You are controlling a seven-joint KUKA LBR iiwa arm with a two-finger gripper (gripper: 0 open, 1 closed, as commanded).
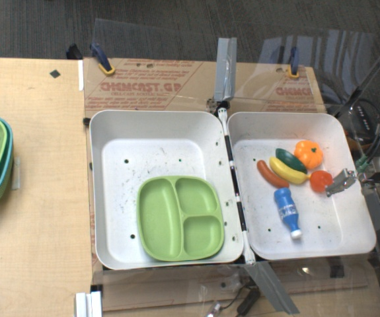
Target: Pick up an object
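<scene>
The gripper is seen at the right wall of the right bin, low over the floor; whether it is released or clenched cannot be told, and nothing is seen held. The approach step is judged to be in hand. Just beside it a red tomato is found, the likeliest target. Touching or close around are a banana, an orange pepper, a sausage and a blue bottle; crowding may hinder a clean grasp. A green tray is left in the left bin.
</scene>
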